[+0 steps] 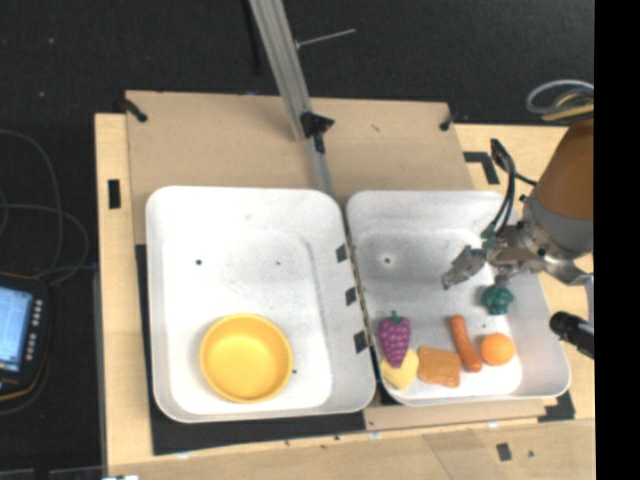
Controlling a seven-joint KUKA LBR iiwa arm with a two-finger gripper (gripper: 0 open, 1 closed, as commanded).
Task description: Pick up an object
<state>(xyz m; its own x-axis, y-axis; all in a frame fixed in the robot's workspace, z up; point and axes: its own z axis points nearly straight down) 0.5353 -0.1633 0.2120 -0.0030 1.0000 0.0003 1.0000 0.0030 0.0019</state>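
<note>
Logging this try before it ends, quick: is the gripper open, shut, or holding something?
Two-finger gripper: over the right white bin, above the small dark green toy; nothing visibly held; open or shut cannot be told.

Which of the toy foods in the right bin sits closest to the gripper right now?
The small dark green piece, just below the gripper. The carrot, orange, grapes and the others lie farther along the bin's near edge.

- A green toy [496, 298] is lying just below the gripper [478, 264].
- An orange ball [497, 349], carrot [462, 341], tan piece [439, 366], purple grapes [394, 337] and yellow piece [401, 371] are lying further below it.
</note>
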